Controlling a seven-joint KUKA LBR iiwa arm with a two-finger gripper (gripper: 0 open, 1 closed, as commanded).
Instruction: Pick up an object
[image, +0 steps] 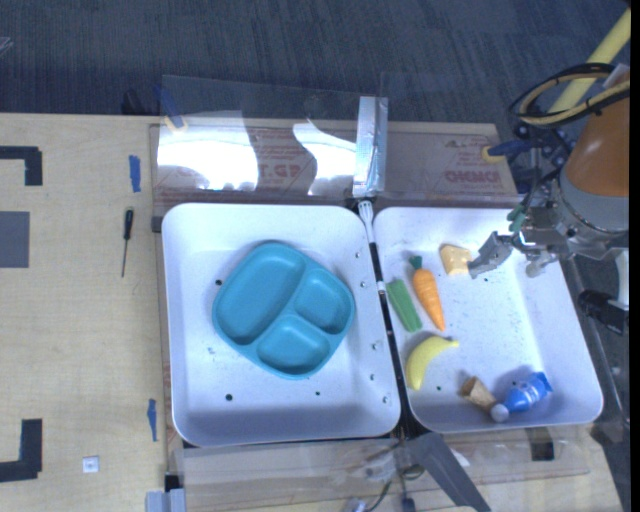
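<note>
The right bin (560, 330) holds a pale yellow wedge (455, 258), an orange carrot (428, 292), a green stick-shaped piece (404, 304), a yellow banana (426, 357), a tan piece (477, 389) and a blue bottle-like toy (525, 393). My gripper (515, 258) hangs over the bin's upper right part, just right of the yellow wedge. Its two grey fingers (490, 252) stand apart, open, with nothing between them. The orange band (600, 160) of the arm sits above it at the right edge.
The left bin (190, 400) carries a blue divided plate (285, 308). A clear panel and a cardboard wall (300, 160) stand behind both bins. Yellow and black cables (570, 90) loop over the arm at top right.
</note>
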